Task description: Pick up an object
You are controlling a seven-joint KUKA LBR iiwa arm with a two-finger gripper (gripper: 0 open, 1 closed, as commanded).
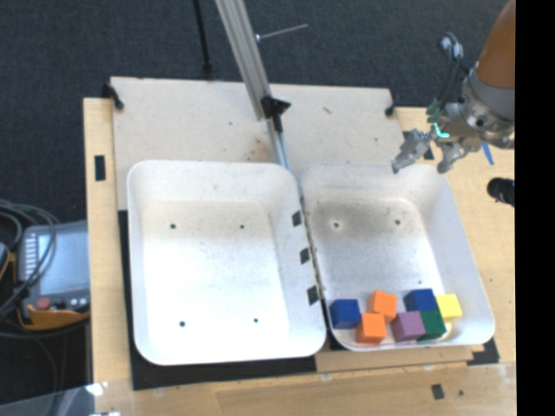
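Note:
Several small blocks lie clustered at the near end of the right bin [447, 224]: a blue block [345, 312], two orange blocks [384, 302] [372, 327], a purple block [408, 325], a green block [434, 323], a second blue block [421, 301] and a yellow block [448, 306]. My gripper [427, 157] hangs over the bin's far right corner, well away from the blocks. Its two fingers [408, 154] are spread apart with nothing between them.
The left bin [143, 232] sits beside the right one, with a shared divider in the middle. A slanted aluminium rail [245, 46] rises from behind the bins. A pale board [191, 115] lies beyond them. A grey box with cables [48, 271] sits at the far left.

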